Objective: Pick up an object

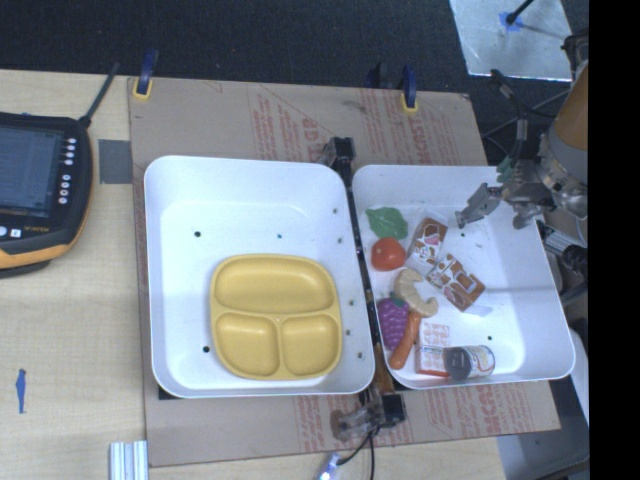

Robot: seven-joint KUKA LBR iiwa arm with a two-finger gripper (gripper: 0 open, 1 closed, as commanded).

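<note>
Red tomato (388,254) sits below-left of the open, empty gripper (502,208); drop straight down over it, then squeeze gently.

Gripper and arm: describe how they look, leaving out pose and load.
The gripper is metallic grey, with two thin, dark-tipped fingers splayed from a pale, blocky body. Behind it, at the right edge, a rounded orange-brown part of the arm shows above grey housing. Thin dark cables run near the wrist. The picture is too coarse to make out any markings.
</note>
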